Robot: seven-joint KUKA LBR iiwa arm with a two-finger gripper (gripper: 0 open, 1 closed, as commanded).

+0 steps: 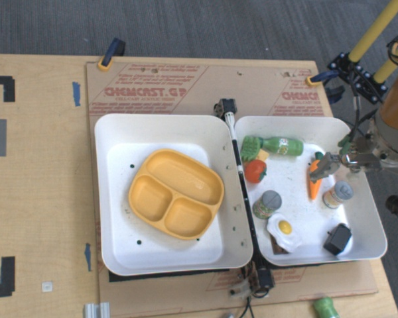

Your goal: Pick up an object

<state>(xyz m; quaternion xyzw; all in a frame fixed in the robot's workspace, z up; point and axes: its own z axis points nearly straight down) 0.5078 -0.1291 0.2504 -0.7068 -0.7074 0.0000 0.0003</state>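
Nearest me, right of the fried egg (282,228), sits a black block (337,239). Above the egg, my gripper (322,166) hangs with fingers parted around the carrot's (314,185) top. I'd centre, lower, then squeeze gently.

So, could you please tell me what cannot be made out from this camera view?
- Tool: too small and blurred; open, shut or gripping the carrot cannot be told.
- Arm: cut off by the right edge.
- Brown item: mostly hidden under the fried egg.
- Green object: cut off by the bottom edge.
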